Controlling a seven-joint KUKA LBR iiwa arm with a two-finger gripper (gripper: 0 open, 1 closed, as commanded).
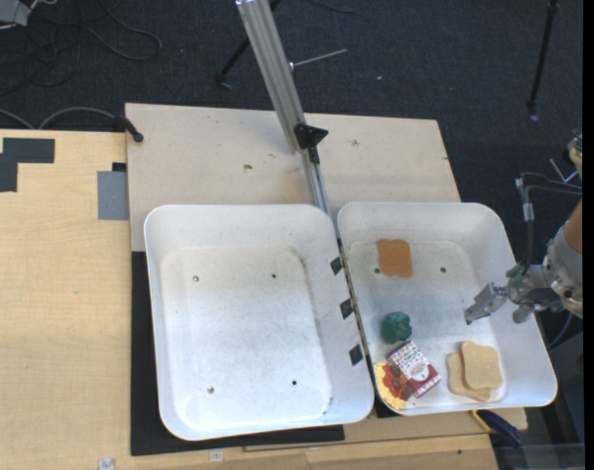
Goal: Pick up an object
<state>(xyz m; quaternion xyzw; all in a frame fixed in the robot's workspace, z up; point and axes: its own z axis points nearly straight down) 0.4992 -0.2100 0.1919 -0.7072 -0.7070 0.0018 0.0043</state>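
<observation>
Gripper (484, 305) hangs over the right side of the right bin (492, 215), near the rim, arm coming in from the right. Whether it is wide or narrow I cannot tell; it is small and blurred at this range, and nothing can be seen held in it. Step in hand, as I judge it: approach, no grasp made yet. Four candidates, all in the right bin: orange square (394, 258) toward the back, lying flat and well apart from the rest; green lump (396, 326) near the wall shared with the left bin (159, 225); packet (411, 370), red and white, at the front, just below the lump; tan slice (478, 368) at the front right, nearest the gripper. The slice looks like toy bread, possibly two pieces overlapped, pale, flat, with rounded edges. To do this well: pick one target and centre over it before descending. The slice is closest but lies low and close to the front wall, so a flat grasp may skid off it. The green lump stands taller and looks the easier pinch, though the packet sits just beside it and the wall is near; come straight down, closing along the axis that clears both. The orange square has the most open room around it.
</observation>
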